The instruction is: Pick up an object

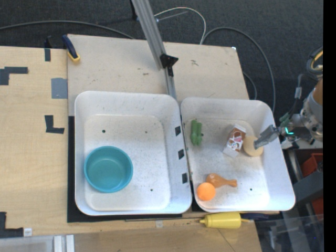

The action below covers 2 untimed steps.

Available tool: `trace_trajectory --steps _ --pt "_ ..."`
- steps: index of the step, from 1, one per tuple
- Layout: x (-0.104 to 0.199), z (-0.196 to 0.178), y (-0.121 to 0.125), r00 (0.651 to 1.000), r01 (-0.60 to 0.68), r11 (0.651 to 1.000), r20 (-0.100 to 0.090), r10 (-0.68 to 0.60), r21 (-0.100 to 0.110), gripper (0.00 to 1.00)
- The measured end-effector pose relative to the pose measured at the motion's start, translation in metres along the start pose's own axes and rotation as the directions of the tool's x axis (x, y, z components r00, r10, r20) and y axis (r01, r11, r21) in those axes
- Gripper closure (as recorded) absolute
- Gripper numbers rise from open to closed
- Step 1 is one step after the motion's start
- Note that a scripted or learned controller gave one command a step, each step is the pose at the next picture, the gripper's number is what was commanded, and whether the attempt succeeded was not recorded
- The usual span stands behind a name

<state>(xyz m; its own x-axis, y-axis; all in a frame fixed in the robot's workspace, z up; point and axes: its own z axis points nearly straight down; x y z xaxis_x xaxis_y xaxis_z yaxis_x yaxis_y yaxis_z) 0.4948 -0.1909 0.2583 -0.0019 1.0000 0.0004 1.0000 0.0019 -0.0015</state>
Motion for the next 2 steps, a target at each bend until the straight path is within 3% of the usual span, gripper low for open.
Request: trace_trajectory --steps 2 --pt "0.002 0.111 -0.007 1.0 -0.002 1.0 -0.002 0.002 0.007 0.0"
